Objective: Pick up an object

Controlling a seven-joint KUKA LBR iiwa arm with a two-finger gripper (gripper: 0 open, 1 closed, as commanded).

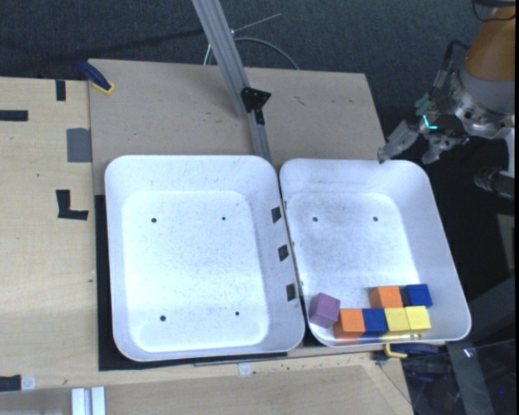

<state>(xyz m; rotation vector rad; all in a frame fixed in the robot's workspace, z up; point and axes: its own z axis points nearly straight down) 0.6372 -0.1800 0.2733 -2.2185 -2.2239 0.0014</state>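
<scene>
Coloured blocks (385, 311) are lying in the right bin's (432, 232) near corner; the hand (408, 145) is hovering beyond its far right corner, fingers apart, holding nothing.

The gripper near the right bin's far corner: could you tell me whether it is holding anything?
Nothing: the gripper is open, with no object between its fingers.

A cluster of small cubes lies in the six o'clock corner of the right bin (432, 232). A purple block (326, 307) sits tilted at the nine o'clock end, just apart from an orange block (352, 320). Two blue blocks (374, 319), two yellow blocks (398, 319) and a second orange cube (385, 297) sit packed together in two rows.
</scene>
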